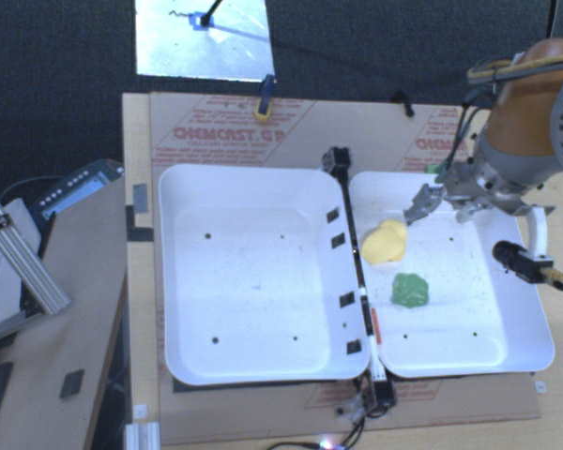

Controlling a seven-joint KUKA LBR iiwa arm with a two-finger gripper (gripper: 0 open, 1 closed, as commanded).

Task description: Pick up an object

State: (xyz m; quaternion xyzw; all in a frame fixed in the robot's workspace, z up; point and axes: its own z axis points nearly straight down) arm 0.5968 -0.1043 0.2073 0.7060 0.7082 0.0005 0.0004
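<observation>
The end effector (pixel 444 202) hangs over the upper part of the right bin (pixel 530 345), fingers spread and grasping nothing. A yellow object (pixel 384 243) lies just beside and below-left of it, near the divider; a green object (pixel 410 291) sits further down the same bin. The yellow one is nearer

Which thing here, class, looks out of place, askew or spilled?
Nothing stands out. The yellow object and the green object lie apart inside the right bin, nothing has spilled, and the gripper hangs above the bin's far side.
</observation>
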